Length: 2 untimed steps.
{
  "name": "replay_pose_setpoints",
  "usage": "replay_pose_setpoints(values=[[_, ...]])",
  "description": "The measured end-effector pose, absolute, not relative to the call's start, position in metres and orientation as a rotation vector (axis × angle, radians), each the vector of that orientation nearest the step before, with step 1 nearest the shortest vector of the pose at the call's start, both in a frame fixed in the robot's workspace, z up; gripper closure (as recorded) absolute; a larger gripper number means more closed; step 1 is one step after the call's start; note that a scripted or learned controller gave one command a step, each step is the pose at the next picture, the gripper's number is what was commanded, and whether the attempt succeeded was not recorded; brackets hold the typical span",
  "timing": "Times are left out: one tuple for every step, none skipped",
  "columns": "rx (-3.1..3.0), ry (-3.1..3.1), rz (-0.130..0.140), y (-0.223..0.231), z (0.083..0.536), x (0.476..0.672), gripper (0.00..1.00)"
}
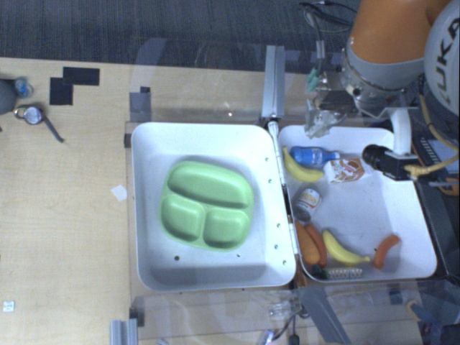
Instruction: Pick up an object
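The gripper (pixel 318 124) hangs by the right bin's (pixel 410 214) back edge (finger state unclear), so lower it squarely over the bottle (pixel 310 154) before closing.

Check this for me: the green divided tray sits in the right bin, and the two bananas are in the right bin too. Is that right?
Not quite. The green divided tray sits in the left bin, not the right one, as the camera view shows. The two bananas are indeed in the right bin.
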<state>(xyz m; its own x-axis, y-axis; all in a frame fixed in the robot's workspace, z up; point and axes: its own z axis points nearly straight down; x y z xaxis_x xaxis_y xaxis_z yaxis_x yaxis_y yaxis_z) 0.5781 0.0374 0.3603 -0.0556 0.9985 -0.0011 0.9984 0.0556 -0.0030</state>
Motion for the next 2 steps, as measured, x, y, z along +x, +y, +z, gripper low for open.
replay_pose_setpoints(values=[[-2.078,-2.354,0.004,-0.033,0.309,0.533,1.00],[-1.944,-2.468,0.001,-0.097,0.325,0.488,1.00]])
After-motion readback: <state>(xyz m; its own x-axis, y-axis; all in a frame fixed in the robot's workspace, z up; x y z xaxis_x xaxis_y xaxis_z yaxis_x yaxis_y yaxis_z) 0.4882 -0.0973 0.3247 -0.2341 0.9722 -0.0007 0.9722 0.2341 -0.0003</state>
